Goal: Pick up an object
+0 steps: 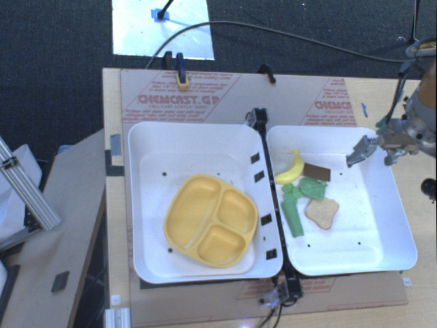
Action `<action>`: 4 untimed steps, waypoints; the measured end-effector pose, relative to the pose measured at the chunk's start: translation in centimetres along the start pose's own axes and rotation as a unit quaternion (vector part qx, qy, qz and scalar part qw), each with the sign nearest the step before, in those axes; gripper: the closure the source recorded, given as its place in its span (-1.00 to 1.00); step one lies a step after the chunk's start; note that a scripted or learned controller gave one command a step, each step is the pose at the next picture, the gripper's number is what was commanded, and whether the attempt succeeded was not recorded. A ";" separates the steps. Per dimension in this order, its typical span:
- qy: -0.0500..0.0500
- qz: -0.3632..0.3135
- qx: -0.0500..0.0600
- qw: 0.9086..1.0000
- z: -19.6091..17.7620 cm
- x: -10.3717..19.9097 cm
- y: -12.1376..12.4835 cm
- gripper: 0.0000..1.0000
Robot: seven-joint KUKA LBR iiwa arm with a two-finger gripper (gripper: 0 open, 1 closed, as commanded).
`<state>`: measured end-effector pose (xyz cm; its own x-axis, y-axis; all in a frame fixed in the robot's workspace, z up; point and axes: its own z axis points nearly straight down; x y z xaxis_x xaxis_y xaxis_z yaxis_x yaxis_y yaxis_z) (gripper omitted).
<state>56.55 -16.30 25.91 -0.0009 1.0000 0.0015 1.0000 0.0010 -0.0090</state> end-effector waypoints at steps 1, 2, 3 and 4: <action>-0.001 -0.001 -0.005 1.000 -0.6 0.0 0.2 -1.00; -0.001 -0.001 -0.004 1.000 4.1 -0.1 1.2 -1.00; -0.001 0.000 -0.003 1.000 10.2 -0.5 1.4 -1.00; 0.000 0.000 -0.003 1.000 15.7 -0.4 0.4 -1.00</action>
<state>56.83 -16.70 10.23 -0.0015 1.0000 0.0008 1.0000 0.0015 -0.0033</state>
